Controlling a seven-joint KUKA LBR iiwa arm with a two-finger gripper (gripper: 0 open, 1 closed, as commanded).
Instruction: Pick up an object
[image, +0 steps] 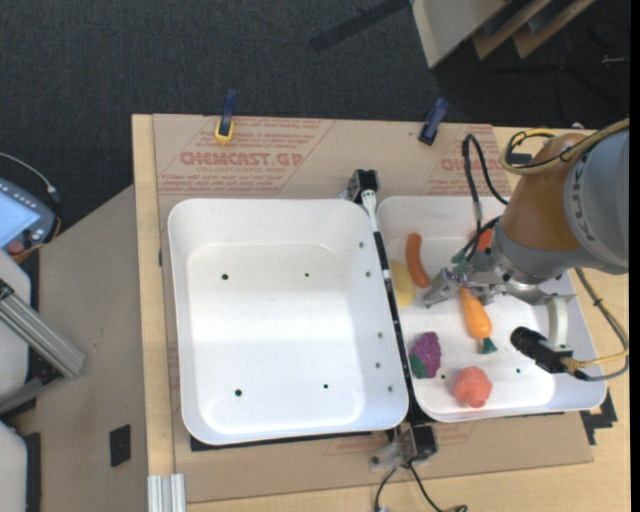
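A single fixed camera looks down from above the table (300, 150) at a slant, far enough back to take in the whole cardboard-covered top and strips of dark floor past its far and left edges. The table sits slightly rotated in the frame, its far edge running near the top. The left bin (200, 240) lies near the middle of the view, and the right bin (540, 405) sits toward the right edge. The arm (570, 210) enters from the right side, covering part of the right bin's far right corner.
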